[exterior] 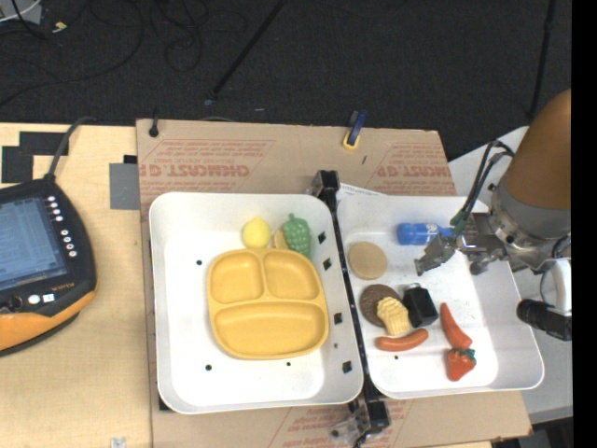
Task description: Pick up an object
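My gripper hangs over the right bin, open, with nothing between its fingers. Its two dark fingertips stand wide apart, one close to the blue object, the other toward the bin's right side. Below it lie a black block, a long red chili and a small red pepper. Further left are a tan round cookie, a brown round piece, a yellow corn cob and an orange-red sausage.
The left bin bears a yellow divided plate, with a yellow lemon and a green bunch of grapes at its far edge. A black divider runs between the bins. A teach pendant lies far left.
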Available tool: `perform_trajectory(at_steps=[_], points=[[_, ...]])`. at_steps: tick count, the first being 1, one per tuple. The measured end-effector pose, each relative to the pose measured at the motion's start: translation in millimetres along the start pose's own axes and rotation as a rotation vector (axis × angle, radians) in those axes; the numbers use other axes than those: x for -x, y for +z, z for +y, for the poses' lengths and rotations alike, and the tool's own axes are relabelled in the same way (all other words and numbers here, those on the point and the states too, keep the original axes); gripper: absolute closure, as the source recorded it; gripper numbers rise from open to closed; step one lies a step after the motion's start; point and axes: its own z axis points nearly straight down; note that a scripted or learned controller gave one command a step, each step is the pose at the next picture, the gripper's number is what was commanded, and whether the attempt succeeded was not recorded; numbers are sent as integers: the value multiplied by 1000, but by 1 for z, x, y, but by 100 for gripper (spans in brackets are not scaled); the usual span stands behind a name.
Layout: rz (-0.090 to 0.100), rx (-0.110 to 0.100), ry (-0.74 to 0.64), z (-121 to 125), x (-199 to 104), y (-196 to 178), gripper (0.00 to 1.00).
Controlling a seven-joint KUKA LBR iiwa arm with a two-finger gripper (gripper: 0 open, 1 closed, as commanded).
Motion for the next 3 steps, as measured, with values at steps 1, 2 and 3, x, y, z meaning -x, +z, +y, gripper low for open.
perform_trajectory(at_steps=[1,2,3], points=[[3,-12,0,-33,-20,122,0],[1,-4,10,-30,-15,106,100],[3,3,-7,-33,-93,50,100]])
